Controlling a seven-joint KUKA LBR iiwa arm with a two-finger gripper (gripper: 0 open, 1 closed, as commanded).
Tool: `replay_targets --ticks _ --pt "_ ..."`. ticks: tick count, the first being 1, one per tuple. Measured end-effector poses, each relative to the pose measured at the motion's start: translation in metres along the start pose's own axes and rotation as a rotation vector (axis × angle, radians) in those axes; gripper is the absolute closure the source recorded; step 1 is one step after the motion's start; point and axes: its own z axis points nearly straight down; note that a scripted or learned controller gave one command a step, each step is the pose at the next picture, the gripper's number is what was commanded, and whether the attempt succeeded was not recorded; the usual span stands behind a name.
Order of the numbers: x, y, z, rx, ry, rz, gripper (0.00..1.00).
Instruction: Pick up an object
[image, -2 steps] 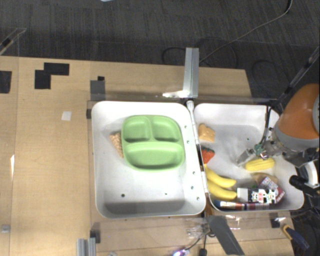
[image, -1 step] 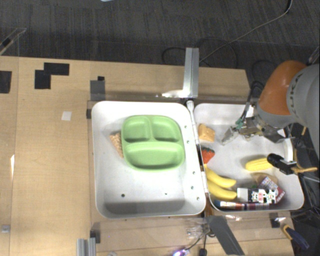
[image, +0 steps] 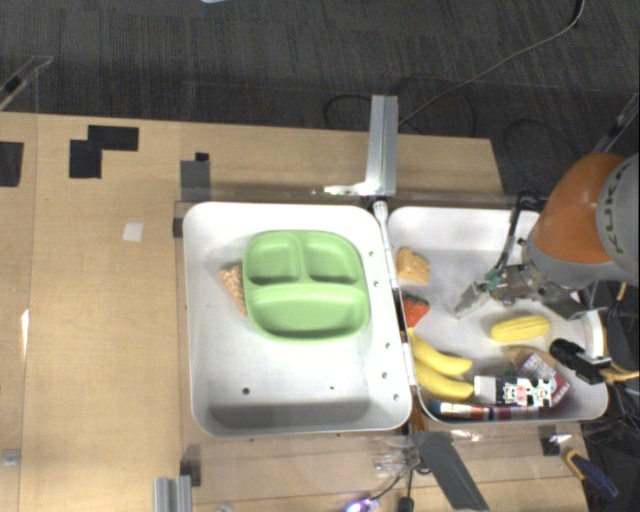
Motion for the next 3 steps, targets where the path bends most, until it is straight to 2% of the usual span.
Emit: replay_targets --ticks 1,2,3 --pt "0.017 -0.074 -0.002 -0.005 -0.002 0.095 0.0" --pt "0.017 -0.005 0.0 -0.004 -0.001 0.175 0.0" --pt "0.012 -0.062 -0.002 -0.007 -0.004 0.062 0.0"
